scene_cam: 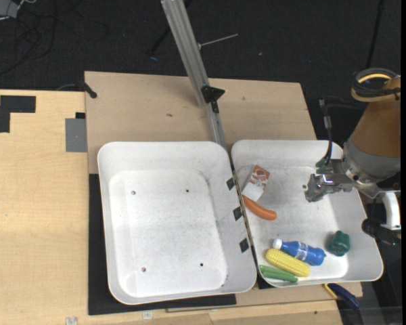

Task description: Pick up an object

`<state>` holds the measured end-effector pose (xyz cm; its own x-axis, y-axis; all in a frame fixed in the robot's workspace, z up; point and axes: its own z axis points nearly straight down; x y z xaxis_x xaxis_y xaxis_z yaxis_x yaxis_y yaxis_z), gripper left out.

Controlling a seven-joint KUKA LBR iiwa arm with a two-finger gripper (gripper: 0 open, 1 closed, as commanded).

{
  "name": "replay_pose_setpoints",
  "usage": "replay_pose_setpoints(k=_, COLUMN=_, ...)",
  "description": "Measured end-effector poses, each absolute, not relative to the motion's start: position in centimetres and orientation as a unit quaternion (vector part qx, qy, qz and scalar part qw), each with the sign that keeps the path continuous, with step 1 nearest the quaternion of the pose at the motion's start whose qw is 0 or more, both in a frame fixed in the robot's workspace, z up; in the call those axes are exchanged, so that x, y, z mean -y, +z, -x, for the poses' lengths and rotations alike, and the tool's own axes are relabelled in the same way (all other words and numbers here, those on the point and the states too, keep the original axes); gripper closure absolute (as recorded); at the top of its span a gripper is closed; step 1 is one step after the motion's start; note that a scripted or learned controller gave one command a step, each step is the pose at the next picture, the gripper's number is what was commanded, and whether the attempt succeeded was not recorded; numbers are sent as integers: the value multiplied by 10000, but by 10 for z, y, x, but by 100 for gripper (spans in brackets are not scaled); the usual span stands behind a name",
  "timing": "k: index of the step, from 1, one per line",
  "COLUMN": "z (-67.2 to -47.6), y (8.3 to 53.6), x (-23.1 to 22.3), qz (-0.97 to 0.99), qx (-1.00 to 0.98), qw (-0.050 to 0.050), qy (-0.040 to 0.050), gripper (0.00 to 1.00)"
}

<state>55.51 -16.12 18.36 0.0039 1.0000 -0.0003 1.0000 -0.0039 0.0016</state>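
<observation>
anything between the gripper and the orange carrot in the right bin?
Nothing visible. The gripper sits over bare floor of the right bin, and the stretch from it to the orange carrot is open white floor. The small white and red packet lies just above the carrot, off that line.

You have a tabletop (34, 202) of pale wood filling the left of the frame, with a plainer tan board (155, 110) laid across the centre. On it, low in the frame, rest two shallow white bins side by side: the left bin (115, 164) at lower centre, the right bin (284, 151) touching it at lower right. A black mat (95, 249) shows under the left bin's edge. A grey metal rail (186, 46) slants up from between the bins.
</observation>
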Motion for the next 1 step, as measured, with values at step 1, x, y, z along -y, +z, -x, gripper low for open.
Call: replay_pose_setpoints(k=1, z=-555, y=244, x=169, qz=-7063, qx=-7080, qw=20, qy=9, gripper=100)
